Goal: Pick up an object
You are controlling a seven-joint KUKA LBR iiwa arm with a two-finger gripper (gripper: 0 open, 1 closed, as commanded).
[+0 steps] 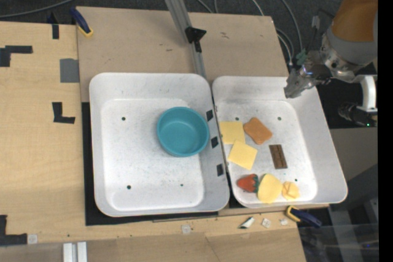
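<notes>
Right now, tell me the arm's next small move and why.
Probably swing the gripper inward and down toward the brown block. The gripper sits at the right bin's far right corner, holding nothing visible, and the brown block is the nearest item, lying apart from the yellow squares.

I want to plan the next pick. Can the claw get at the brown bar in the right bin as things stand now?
Probably yes. The claw is above the right bin's far corner, and the brown bar lies flat, apart from the orange piece and yellow slices, with nothing over it.
</notes>
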